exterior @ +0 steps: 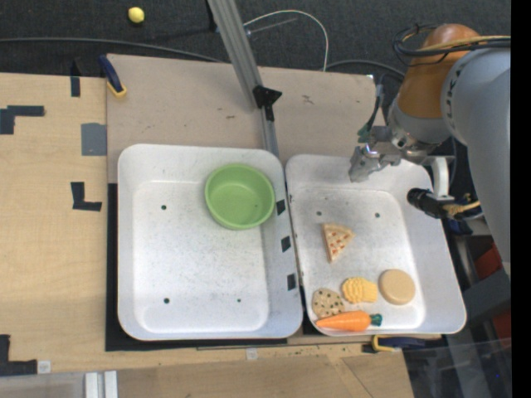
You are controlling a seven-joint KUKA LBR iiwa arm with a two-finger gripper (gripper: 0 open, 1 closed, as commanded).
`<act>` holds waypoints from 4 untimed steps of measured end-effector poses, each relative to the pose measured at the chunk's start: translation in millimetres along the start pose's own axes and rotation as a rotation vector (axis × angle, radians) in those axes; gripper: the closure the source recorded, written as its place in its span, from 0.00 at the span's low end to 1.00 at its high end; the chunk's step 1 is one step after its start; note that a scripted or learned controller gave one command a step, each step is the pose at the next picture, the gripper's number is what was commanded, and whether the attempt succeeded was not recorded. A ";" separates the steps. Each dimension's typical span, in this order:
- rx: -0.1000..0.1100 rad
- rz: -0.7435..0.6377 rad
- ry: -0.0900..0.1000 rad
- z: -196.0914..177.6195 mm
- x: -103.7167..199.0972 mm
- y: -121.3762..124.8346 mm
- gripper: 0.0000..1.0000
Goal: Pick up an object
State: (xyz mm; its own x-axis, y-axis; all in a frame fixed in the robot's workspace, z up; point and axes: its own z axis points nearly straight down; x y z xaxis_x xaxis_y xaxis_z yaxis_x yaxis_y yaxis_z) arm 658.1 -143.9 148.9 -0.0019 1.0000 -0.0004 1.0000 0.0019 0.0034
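Pizza slice [336, 241] lies flat in the right bin [431, 247], apart from the carrot [346, 322]. Gripper [362, 169] hovers over the bin's far rim; its grasp state cannot be determined.

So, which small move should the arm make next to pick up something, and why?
Probably bring the gripper toward the front of the right bin and lower it over the pizza slice. The gripper is at the bin's far edge with nothing visibly held, and the slice lies alone, apart from the cluster at the near edge.
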 end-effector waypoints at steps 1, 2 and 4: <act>-0.002 -0.001 0.000 -51.2 7.3 9.2 1.00; 0.003 0.000 0.001 -66.1 7.7 9.6 1.00; 0.004 -0.005 0.003 -68.5 109.0 -32.0 1.00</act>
State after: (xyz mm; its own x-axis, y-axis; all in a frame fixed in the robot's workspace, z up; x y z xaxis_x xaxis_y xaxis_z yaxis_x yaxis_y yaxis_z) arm 625.6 -35.0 217.3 -0.0068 1.0000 0.0023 1.0000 0.0068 -0.0011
